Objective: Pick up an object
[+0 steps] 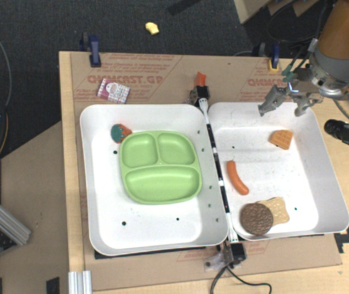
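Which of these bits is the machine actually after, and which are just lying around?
Could be picked:
orange wafer
sausage
brown cookie
tan cracker
small round toy
The tool hovers nearest the wafer.

Lying about:
green divided plate
pink packet
yellow scrap

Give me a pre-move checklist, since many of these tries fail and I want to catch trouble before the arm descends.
1. Fingers spread apart with nothing between them: ok.
2. Gripper over the right bin: ok, near its far edge.
3. Gripper directly above a target: not ok; the orange cracker piece lies nearer the camera.
4. Sausage free of neighbours: ok.
5. Brown cookie free: not ok, it overlaps the tan cracker.
6. Gripper height: cannot tell.
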Motion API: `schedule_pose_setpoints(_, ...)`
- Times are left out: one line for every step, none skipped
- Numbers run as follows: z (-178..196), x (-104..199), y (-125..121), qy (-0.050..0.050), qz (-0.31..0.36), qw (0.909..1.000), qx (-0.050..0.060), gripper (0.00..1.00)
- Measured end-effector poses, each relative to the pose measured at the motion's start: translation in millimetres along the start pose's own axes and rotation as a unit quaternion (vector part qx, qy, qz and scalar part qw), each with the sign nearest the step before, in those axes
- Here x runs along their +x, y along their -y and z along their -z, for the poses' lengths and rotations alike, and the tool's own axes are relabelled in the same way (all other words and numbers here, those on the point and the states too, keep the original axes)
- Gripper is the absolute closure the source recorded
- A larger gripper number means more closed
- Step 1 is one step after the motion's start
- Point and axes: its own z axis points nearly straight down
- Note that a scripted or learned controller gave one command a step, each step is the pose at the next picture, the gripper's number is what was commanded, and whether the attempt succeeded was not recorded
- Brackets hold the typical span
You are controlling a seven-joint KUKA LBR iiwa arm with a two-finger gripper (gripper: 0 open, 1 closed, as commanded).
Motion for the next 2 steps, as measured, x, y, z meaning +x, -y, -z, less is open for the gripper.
schedule_pose_setpoints(4, -73, 2, 0.002, -0.003, 1.0000, -0.002, 0.00)
schedule_pose_setpoints(-96, -87, -16, -0.001, -0.001, 1.0000, 0.004, 0.00)
